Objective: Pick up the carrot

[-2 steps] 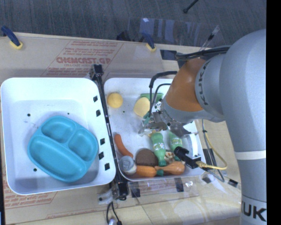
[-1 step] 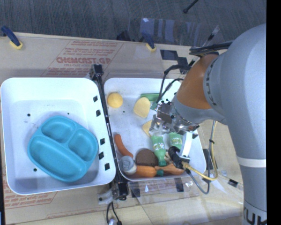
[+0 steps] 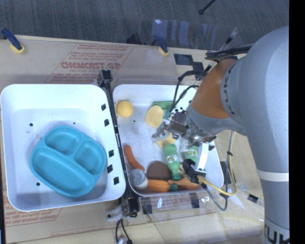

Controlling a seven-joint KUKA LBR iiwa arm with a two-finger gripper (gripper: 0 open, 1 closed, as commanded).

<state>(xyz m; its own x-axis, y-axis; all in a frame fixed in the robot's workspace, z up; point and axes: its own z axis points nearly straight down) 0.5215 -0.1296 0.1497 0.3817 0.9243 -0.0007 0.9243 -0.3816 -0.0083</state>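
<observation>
The carrot (image 3: 158,186) is an orange tapered piece lying along the front wall of the right bin (image 3: 142,93). A second orange piece with a green stub (image 3: 186,184) lies just to its right. The gripper (image 3: 166,132) hangs over the middle of that bin, above a green bottle (image 3: 171,158) and beside a pale yellow fruit (image 3: 154,116). It is well behind the carrot and apart from it. The wrist and arm hide the bin's right part.
The right bin also holds a yellow ball (image 3: 124,108), a reddish-orange sausage shape (image 3: 133,158), a brown round thing (image 3: 158,170), a grey can (image 3: 138,178) and a green item (image 3: 163,105). A blue divided plate (image 3: 67,159) lies in the left bin (image 3: 20,100).
</observation>
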